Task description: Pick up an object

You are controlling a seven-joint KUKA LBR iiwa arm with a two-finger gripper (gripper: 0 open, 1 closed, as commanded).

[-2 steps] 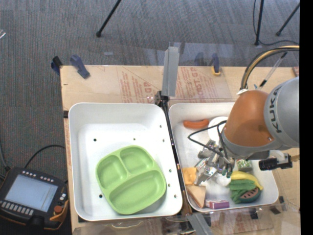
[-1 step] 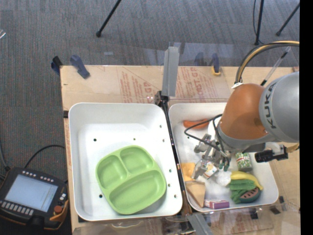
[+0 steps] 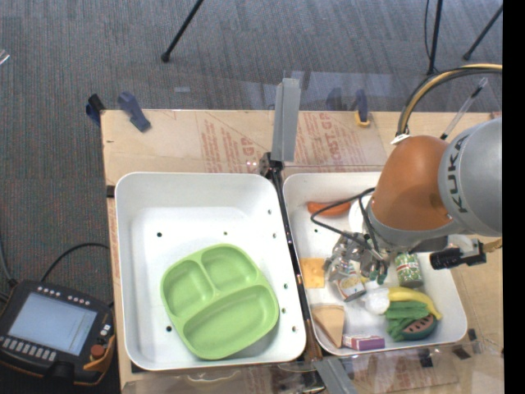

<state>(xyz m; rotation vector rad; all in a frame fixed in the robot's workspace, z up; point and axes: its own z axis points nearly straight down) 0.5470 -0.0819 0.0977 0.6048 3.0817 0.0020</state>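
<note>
While over right bin (image 3: 324, 339) | fingers (image 3: 354, 268) touching cluttered food toys (image 3: 361, 290)

left bin (image 3: 139, 212): green divided plate (image 3: 219, 300)
right bin (image 3: 456, 312): banana (image 3: 413, 298), cracker (image 3: 312, 272), bread wedge (image 3: 330, 323), carrot (image 3: 328, 208), other small items
arm (image 3: 435, 191): over right bin, gripper (image 3: 354, 266) low among the items

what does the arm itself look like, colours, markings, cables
The grey metal arm carries black KUKA lettering on its shell. Above the wrist sits a rounded, glossy orange band. A thin curved cable arcs over the top of it. The metallic tool below looks silvery with dark parts; finer detail is too small to tell.
</note>
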